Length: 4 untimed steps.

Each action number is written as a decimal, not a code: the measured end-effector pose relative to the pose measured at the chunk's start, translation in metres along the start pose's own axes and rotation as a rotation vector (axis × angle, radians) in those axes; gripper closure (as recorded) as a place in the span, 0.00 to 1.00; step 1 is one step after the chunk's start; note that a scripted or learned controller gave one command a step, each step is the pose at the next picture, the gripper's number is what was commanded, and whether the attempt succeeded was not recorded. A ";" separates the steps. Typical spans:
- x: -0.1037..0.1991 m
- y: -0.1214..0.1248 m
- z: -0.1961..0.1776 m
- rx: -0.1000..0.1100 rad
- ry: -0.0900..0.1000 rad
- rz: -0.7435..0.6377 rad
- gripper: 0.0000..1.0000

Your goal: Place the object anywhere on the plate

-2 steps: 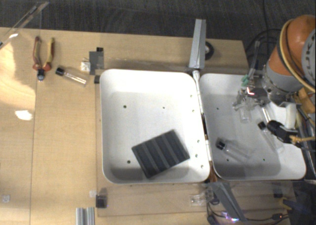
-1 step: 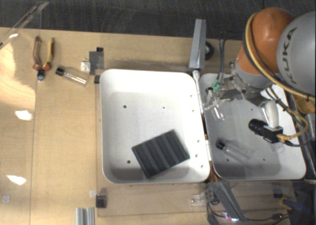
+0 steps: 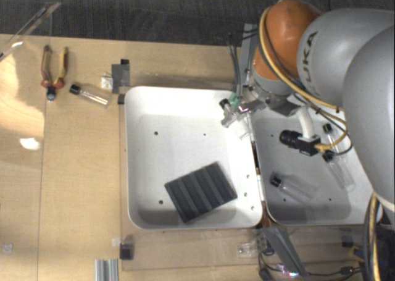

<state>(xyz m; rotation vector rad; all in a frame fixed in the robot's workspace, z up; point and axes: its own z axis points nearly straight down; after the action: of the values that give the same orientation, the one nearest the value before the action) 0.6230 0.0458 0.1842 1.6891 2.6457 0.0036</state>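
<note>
Approach stage, by the look: gripper (image 3: 232,112) above far right corner of left bin (image 3: 148,150), state of jaws impossible to tell. Likely object, dark ribbed slab (image 3: 200,191), flat in near part of same bin, well apart from gripper. In right bin (image 3: 308,213), clear vial (image 3: 290,187) with black cap. Plate hard to identify. Calls next for travel to slab, descent, firm closing.

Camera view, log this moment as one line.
gripper: over left bin far right corner | ribbed black slab: flat in left bin, near side, apart from gripper | clear vial: in right bin
</note>
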 end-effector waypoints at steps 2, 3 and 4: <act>0.149 0.094 -0.049 -0.005 0.000 -0.377 1.00; 0.151 0.113 0.027 0.001 0.001 -0.199 1.00; 0.142 0.115 0.097 0.019 0.000 -0.300 1.00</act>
<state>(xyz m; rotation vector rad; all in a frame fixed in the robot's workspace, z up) 0.6681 0.2231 0.0875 1.2793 2.8774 -0.0216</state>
